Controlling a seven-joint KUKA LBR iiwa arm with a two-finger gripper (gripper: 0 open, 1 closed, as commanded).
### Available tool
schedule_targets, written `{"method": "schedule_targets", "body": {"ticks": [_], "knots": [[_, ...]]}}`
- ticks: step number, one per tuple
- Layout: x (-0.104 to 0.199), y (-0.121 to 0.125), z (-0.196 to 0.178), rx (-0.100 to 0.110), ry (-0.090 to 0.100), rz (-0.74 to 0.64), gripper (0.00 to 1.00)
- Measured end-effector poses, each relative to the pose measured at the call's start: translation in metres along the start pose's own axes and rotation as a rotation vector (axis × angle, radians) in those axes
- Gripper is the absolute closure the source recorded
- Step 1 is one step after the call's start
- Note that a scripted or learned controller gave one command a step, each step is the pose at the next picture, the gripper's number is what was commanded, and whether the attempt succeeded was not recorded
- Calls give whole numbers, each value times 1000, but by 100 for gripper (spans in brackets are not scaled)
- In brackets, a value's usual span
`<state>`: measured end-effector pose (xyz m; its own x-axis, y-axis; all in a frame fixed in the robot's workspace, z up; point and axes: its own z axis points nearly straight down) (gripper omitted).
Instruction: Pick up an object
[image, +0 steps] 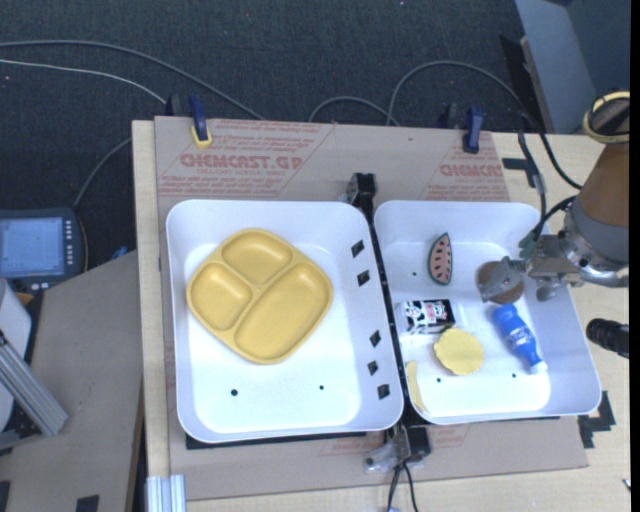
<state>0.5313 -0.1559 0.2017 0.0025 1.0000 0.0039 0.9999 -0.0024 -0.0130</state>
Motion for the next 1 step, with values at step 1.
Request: {"method": "schedule_targets", "body": {"ticks": [1], "knots": [[0, 3, -6, -12, -2, -3, 0]]}}
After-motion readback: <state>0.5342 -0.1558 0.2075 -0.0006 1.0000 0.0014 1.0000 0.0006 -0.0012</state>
